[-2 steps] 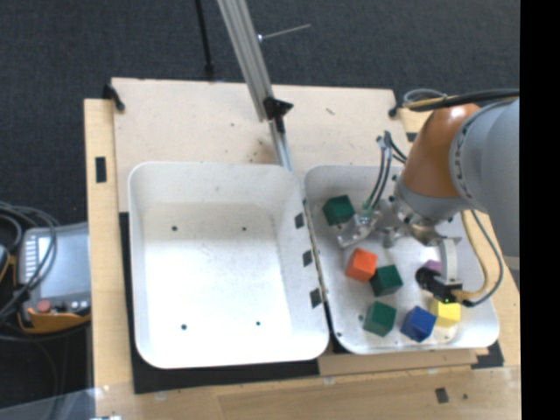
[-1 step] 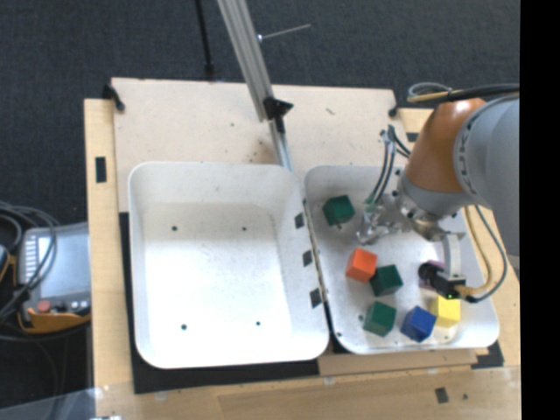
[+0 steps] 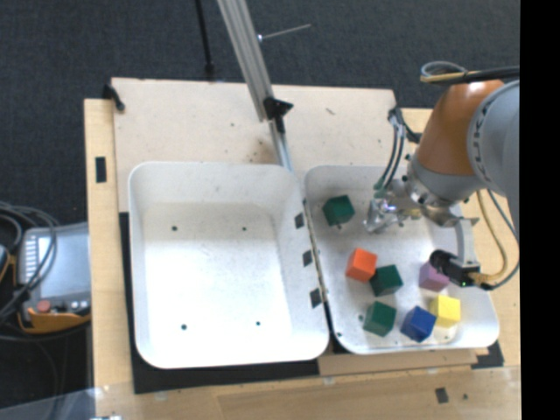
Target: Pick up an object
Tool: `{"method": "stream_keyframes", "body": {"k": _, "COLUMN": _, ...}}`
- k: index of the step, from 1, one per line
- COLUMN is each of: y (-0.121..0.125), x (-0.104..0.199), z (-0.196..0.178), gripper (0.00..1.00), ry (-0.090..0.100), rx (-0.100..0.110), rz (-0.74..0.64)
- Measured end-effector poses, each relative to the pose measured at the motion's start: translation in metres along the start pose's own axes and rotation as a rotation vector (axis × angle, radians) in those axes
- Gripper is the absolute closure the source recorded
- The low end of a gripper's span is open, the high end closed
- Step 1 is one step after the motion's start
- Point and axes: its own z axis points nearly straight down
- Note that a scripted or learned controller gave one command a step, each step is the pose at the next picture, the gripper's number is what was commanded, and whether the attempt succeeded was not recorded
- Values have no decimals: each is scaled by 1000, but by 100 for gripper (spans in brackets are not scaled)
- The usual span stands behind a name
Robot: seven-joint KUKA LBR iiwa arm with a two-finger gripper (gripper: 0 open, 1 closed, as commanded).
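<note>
Dark grey carpet (image 3: 105, 24) is covering the floor around the bench. Bench top (image 3: 201, 121) is pale wood board, sitting on a slightly wider plywood base (image 3: 101, 261). An aluminium rail (image 3: 245, 42) is slanting up from the bench middle toward the top edge, with a black bracket (image 3: 276, 108) clamping its foot. A thin black cable (image 3: 201, 20) is running across the carpet beside it. At left, a grey pendant (image 3: 48, 265) with orange trim is lying on the floor, black cables (image 3: 13, 226) looping around it. Lighting is looking even, no hard shadows.
</note>
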Motion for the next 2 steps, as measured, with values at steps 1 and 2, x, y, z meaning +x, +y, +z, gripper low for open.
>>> {"method": "stream_keyframes", "body": {"k": 1, "y": 5, "x": -1, "z": -65, "gripper": 100, "ry": -1, "rx": -3, "rz": -1}}
{"method": "stream_keyframes", "body": {"k": 2, "y": 6, "x": -2, "z": -89, "gripper": 100, "ry": 0, "rx": 1, "rz": -2}}
